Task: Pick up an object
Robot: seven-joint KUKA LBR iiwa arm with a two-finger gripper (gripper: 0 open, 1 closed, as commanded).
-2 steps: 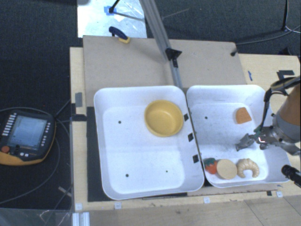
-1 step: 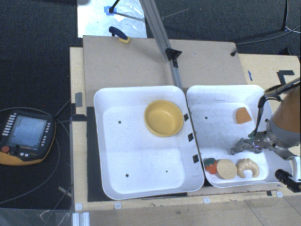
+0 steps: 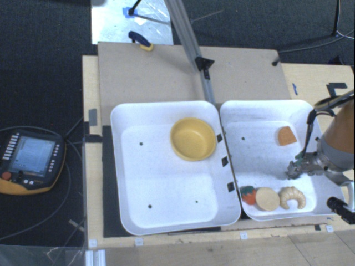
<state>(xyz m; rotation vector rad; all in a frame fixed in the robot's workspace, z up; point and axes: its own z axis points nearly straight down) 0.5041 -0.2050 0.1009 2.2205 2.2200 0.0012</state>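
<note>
A grey metal arm [image 3: 339, 148] carries an orange band. A black cable [image 3: 308, 127] loops along it. Its grey claw [image 3: 295, 169] is small and blurred.

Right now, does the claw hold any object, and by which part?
Nothing is held. The claw is over bare floor of the right bin, apart from the croissant.

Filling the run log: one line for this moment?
gripper: over right bin, above croissant | yellow bowl: left bin | nothing seen held

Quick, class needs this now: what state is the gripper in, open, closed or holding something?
Gripper: cannot be told; it hangs over the right bin, above the croissant, with nothing seen in it.
</note>
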